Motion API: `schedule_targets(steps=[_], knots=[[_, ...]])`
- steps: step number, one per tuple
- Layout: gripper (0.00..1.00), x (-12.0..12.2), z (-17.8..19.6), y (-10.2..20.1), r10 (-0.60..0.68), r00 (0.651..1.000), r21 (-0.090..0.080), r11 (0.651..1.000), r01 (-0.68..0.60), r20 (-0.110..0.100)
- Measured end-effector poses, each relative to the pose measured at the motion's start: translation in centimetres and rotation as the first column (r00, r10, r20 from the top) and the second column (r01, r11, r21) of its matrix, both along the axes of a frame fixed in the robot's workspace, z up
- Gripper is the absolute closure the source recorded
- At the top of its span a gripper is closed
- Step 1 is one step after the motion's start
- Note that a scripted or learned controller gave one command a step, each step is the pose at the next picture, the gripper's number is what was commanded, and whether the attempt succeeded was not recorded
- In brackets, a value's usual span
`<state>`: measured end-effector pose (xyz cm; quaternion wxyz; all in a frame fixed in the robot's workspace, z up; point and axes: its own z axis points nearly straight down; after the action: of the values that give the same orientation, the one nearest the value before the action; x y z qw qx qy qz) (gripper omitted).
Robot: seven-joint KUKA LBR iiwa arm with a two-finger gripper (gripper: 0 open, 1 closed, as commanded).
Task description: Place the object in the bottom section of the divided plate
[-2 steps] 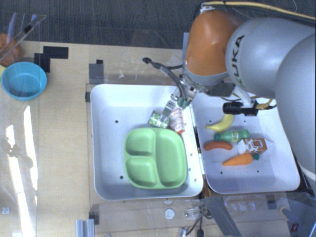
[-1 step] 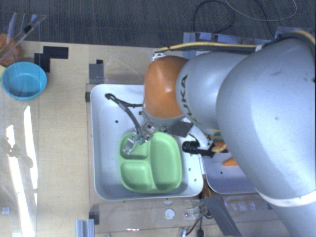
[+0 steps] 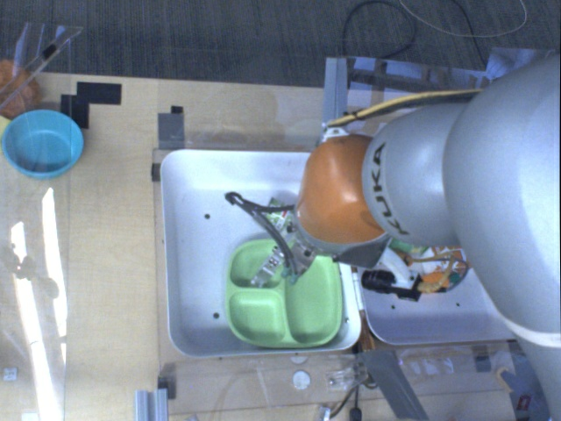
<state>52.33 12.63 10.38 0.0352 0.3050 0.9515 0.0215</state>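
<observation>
Placement looks to be the step in hand. The grey KUKA arm with its orange band [image 3: 337, 196] reaches in from the right across the left shallow white bin [image 3: 188, 235]. Its dark two-finger gripper [image 3: 285, 257] hangs over the far edge of the light green divided plastic plate [image 3: 298, 314], which lies toward the near right of that bin.

A small pale, greyish object [image 3: 263, 274] sits just beneath the gripper, on or just above the plate's far-left compartment. Whether the claw is spread, pressed together or pinching that object cannot be told, since the wrist hides much of it and the picture is blurred there.

If the object is in the grip, the next move probably calls for a short shift toward the near side, over the near-left compartment [image 3: 259, 318], before letting go. Released where it is now, it would likely land in the wrong section. The right white bin [image 3: 491, 323] holds some coloured items [image 3: 436, 272].
</observation>
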Motion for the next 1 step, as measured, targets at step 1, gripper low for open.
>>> schedule_targets(steps=[1], knots=[[1.00,0.47,1.34,-0.11,-0.001,1.000,0.000,1.000,0.001,0.014]])
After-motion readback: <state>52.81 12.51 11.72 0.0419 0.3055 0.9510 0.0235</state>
